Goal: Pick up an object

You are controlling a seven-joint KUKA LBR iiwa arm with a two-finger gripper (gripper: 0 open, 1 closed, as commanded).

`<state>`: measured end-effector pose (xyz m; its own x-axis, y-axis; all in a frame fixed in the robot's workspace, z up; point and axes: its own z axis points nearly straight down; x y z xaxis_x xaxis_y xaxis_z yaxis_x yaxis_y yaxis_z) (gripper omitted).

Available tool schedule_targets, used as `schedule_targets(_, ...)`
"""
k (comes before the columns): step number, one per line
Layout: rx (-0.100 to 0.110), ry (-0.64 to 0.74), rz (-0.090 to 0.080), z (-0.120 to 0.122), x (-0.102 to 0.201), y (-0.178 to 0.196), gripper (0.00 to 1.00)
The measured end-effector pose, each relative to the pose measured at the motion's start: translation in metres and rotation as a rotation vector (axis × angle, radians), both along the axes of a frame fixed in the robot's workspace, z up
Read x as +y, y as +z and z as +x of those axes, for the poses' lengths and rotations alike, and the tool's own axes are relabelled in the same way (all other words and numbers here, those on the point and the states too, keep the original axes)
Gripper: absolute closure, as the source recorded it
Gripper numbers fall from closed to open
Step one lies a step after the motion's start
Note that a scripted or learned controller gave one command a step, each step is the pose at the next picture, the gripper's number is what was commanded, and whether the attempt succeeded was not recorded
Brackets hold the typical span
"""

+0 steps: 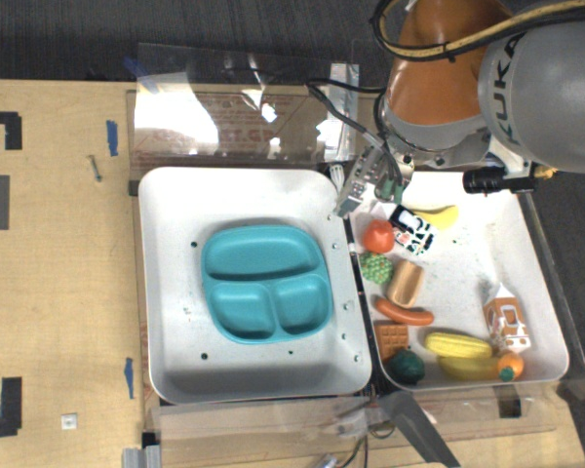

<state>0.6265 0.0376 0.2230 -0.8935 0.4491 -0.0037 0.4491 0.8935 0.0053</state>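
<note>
Camera view looks down on the right bin (541, 261), where the toy food sits crowded along its left side & near edge: a red tomato (378, 237) up top, a green bumpy piece (376, 268) just below it against the left wall, a tan cylinder (406, 283) tilted beside that, then a sausage (404, 312) lying across, a waffle-like brown square (392, 337) under it, and a dark green round item (405, 365) in the near-left corner. Along the near edge lie a yellow banana (458, 344) w/ a second yellow piece under it, a small orange fruit (510, 367) touching the near wall, and an orange-and-white carton (505, 322) just above that. A black-and-white patterned item (413, 232) and a yellow piece (435, 214) sit near the tomato, toward the far side. Bin's centre-right & far-right floor is bare white, so most open room is there; the left side is tight. Gripper (363, 185) hangs over the far-left corner of the right bin, right by the divider between bins, just above the tomato & apart from it; nothing seen between its fingers, and can't tell how wide they stand. Arm w/ orange band covers the far edge. Left bin (166, 291) holds a teal sectioned tray (265, 281) centred, w/ bare rim all round.
</note>
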Motion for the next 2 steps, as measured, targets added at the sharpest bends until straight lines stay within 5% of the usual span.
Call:
schedule_targets(1,-0.002,0.012,-0.003,0.029,-0.013,0.017,1.0)
schedule_targets(2,-0.006,0.184,-0.005,0.032,-0.038,0.057,1.0)
